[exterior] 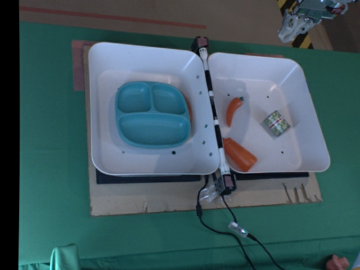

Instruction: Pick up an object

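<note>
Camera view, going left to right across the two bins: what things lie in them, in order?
Teal divided plate in the left bin → orange pepper → small patterned box in the right bin. The orange cone-like piece overlaps the pepper's span, so it is left out.

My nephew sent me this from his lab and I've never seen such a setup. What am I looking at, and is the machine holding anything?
This is one picture from a camera fixed above a workbench, looking down at a slant. On the green-covered bench sit two shallow white bins side by side. The left white bin holds a teal plastic plate with three compartments. The right white bin holds three small things: an orange chili-pepper-shaped toy with a green stem, a chunkier orange-red wedge-shaped piece, and a small cube with a green and white pattern. At the top right corner you can see the robot arm's hand, hovering outside the bins, above the bench's edge. Nothing is visible between its fingers, so it holds nothing yet. Its job is to pick up an object.
</note>
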